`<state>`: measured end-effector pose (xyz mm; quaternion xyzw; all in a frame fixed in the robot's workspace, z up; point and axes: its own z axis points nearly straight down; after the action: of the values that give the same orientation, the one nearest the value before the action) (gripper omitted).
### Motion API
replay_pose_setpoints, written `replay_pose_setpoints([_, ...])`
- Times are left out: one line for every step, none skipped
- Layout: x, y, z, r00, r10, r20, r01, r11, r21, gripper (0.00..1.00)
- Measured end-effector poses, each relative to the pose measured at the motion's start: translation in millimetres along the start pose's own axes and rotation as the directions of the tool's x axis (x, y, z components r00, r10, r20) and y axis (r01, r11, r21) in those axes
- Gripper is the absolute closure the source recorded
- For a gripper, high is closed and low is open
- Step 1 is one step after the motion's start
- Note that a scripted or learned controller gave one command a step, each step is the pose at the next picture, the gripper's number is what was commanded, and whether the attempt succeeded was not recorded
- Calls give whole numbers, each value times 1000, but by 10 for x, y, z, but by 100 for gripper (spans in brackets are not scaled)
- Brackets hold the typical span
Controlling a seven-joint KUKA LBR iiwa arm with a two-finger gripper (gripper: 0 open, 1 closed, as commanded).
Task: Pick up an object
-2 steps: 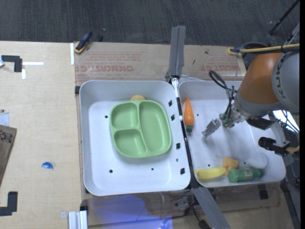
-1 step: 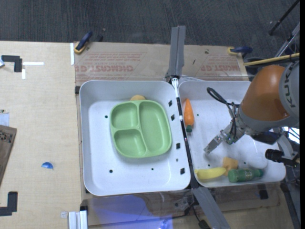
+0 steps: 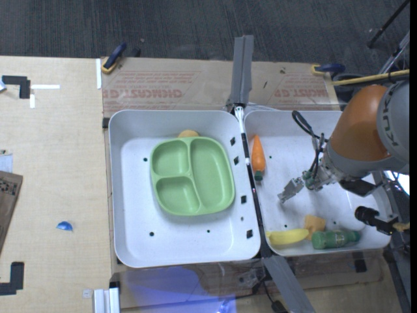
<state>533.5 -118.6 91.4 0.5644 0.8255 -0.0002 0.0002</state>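
Here:
- Left bin [image 3: 130, 194] holds a green divided plate [image 3: 193, 175].
- Carrot [image 3: 258, 154] lies at twelve o'clock of the right bin [image 3: 287, 126].
- Gripper [image 3: 291, 189], grip unreadable, hovers mid-bin, apparently empty: approach step.
- Banana [image 3: 288, 237] at six o'clock; next, descend onto one object.

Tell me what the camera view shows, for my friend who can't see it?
A grey and orange robot arm reaches from the right, its hand low over the right white bin, which holds a carrot, a banana, a green bottle and a small orange piece. The left bin holds a green divided plate.
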Motion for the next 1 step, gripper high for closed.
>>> replay_pose_setpoints([-14, -6, -88, 1000, 5, 0, -5, 1000, 0, 100])
